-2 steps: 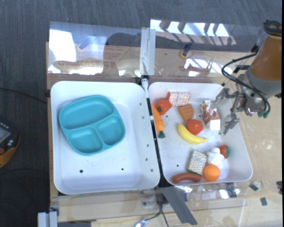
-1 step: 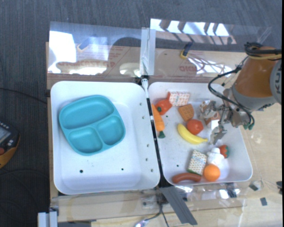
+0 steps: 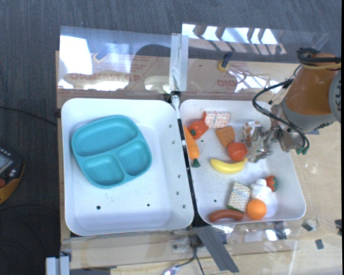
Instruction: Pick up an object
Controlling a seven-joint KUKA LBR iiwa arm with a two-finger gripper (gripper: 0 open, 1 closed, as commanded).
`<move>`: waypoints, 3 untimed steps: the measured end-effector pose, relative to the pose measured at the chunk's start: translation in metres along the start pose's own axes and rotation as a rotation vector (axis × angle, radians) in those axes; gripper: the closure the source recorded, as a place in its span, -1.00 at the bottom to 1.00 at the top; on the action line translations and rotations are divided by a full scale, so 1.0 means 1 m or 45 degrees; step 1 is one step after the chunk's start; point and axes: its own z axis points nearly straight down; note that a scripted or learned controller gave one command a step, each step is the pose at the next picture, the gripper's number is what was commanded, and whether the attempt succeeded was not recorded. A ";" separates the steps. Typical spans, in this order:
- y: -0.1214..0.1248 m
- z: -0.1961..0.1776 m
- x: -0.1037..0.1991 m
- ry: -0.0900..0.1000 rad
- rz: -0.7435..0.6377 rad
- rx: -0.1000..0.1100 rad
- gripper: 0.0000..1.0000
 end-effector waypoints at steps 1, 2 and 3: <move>-0.005 0.014 -0.037 -0.004 0.534 -0.005 1.00; -0.007 0.015 -0.064 -0.005 1.025 -0.004 1.00; -0.005 0.014 -0.061 0.022 1.025 -0.008 -1.00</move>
